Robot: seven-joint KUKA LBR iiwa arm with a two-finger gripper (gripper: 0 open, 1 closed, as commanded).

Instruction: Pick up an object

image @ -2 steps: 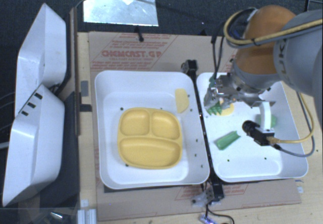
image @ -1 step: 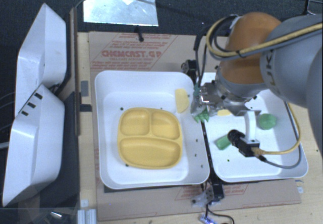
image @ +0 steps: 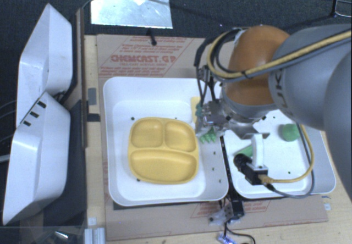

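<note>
Item: my gripper (image: 208, 122), low at the left bin's (image: 118, 182) right wall; finger state cannot be told. Target, possibly the small green object (image: 209, 137) beneath it. Beside: yellow divided tray (image: 163, 149). Risk: closing against the wall, object slipping aside.

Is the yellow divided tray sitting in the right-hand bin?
No, the yellow divided tray lies flat in the left bin, while the right bin holds a small green object.
</note>
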